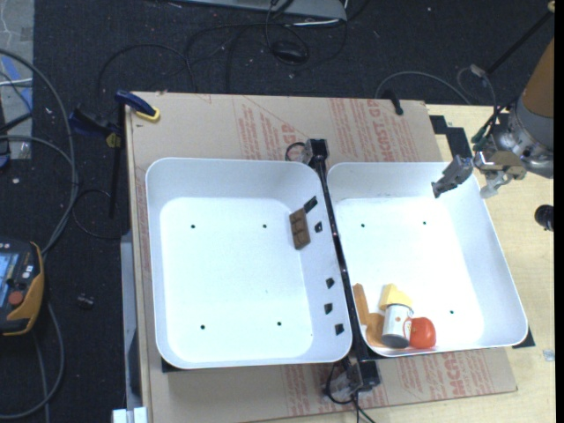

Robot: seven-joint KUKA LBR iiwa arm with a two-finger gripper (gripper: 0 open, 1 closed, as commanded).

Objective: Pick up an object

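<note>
In the right bin (467,236), several small objects cluster near the front left corner: a yellow block (393,295), a white and grey cylinder (397,326), a red ball (423,332) and an orange stick (361,307). A brown block (300,229) leans on the right wall of the left bin (176,236). My gripper (468,178) hangs over the right bin's back right corner, far from the cluster. It is open with nothing between its fingers.
A black divider strip (330,245) runs between the two bins. The bins rest on a cardboard sheet (229,126). Cables and a yellow-blue clamp (139,106) lie beyond the board's back left corner.
</note>
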